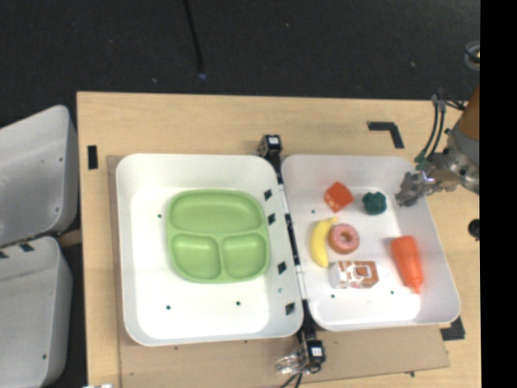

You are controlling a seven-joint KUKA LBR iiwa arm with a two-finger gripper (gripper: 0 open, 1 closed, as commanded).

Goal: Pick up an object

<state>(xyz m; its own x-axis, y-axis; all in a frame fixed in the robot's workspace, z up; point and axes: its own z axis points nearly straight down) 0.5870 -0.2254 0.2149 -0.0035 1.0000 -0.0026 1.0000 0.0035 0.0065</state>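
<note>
Green toy (374,203) near right bin's (440,293) far edge: small, light, probably hard, grab across middle. Gripper (409,187) beside it, grip state unclear tbh.

Two white bins (129,241). One green plate (216,234). Beside the plate: one banana (320,243), doughnut (346,238), carrot (408,262), carton (354,275), orange block (338,196), green lump (374,203).

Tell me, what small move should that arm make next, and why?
Probably a short move inward and down toward the dark green object. The gripper sits at the right bin's upper right edge with nothing seen between its fingers, and that green piece is the nearest item, lying apart from the orange block.
</note>
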